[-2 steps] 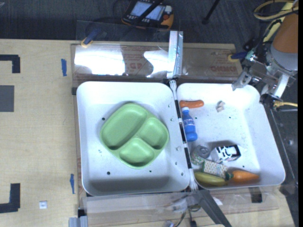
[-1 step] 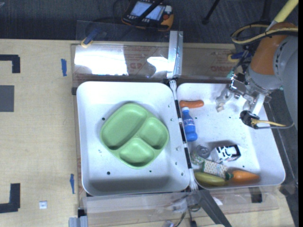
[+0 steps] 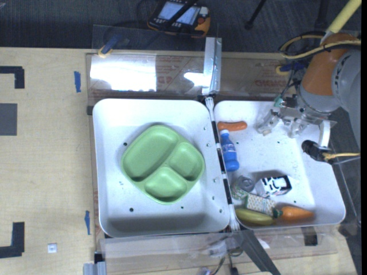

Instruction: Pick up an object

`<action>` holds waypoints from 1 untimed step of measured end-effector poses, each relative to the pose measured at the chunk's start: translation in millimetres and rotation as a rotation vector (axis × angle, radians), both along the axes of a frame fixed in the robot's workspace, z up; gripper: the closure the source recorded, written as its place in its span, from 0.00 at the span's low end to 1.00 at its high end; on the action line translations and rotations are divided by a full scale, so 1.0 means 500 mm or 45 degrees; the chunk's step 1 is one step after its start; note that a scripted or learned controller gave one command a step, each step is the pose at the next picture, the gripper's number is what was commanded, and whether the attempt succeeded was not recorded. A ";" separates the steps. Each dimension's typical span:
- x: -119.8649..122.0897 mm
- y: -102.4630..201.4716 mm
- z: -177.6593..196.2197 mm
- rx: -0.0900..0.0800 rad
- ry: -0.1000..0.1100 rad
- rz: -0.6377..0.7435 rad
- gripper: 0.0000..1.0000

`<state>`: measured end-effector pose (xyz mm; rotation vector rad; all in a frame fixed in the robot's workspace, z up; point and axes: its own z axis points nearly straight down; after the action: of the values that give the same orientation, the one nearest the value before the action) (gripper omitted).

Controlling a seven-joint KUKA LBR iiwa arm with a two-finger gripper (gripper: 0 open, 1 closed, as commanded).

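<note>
Gripper point(image 3: 281, 123): poised at the back of the right bin point(image 3: 321, 193), fingers spread apart and grasping nothing, apparently hovering before a descent. Nearest candidate: a small orange sausage-shaped toy point(image 3: 232, 126), lying flat just to the gripper's left near the back wall. Beside it, a blue bottle point(image 3: 229, 152) with white cap, lying along the divider. Front of bin, heaped together, likely slid there: a black-and-white patterned item point(image 3: 276, 183), a greyish round piece point(image 3: 246, 184), a yellow banana point(image 3: 254, 216), an orange carrot point(image 3: 295, 213). Left bin point(image 3: 109, 171): one green divided plate point(image 3: 163, 162), three compartments, resting flat at centre.
</note>
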<state>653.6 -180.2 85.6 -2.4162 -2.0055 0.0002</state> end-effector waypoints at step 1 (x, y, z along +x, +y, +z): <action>0.028 -0.026 0.020 0.001 -0.002 0.141 0.00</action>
<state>667.7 -193.3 95.8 -2.3013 -2.1364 -0.0025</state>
